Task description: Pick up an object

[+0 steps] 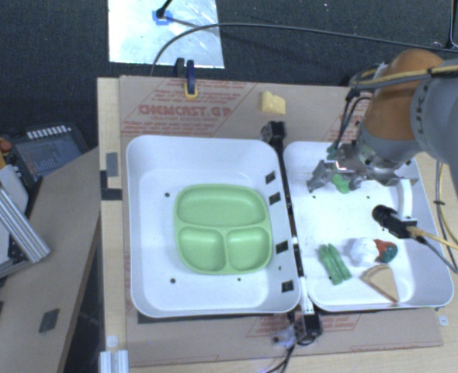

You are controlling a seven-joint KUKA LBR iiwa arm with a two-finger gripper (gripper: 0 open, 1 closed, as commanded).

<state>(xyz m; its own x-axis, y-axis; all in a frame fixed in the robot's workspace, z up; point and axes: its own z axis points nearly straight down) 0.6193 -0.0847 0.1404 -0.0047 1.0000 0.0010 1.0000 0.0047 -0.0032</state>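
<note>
Nearest to me, at the near right corner of the right bin (440, 289), lies a tan wedge (380, 281), flat on the white floor. Just left of it is a bundle of green sticks (334, 263), angled and apart from the wedge. A little farther in sit a white crumpled lump (361, 249) and, touching its right side, a red and teal piece (385, 249). That makes 4 loose things in the near half of this bin.

The left bin (147, 208) stands right beside it, the 2 bins meeting along a dark seam. In it rests a green plate (221, 228) with 3 compartments, lying flat around the middle.

Farther back in the right bin, the gripper (327, 179) is down low over the far left part of the floor, hung from the grey arm (438, 123) that reaches in from the right with its orange band (392, 99) above. A small green thing (342, 183) shows tight against the gripper's right side. I cannot tell whether the gripper is wide or narrow, nor whether it has hold of that green thing.

Beyond the bins, on the cardboard sheet (213, 99) that covers the desk (109, 286), a yellow block (273, 102) sits just past the far end of the seam. A blue and yellow clamp (189, 76) pins the cardboard's far edge, and a shiny foil sheet (167, 22) lies past that.
</note>
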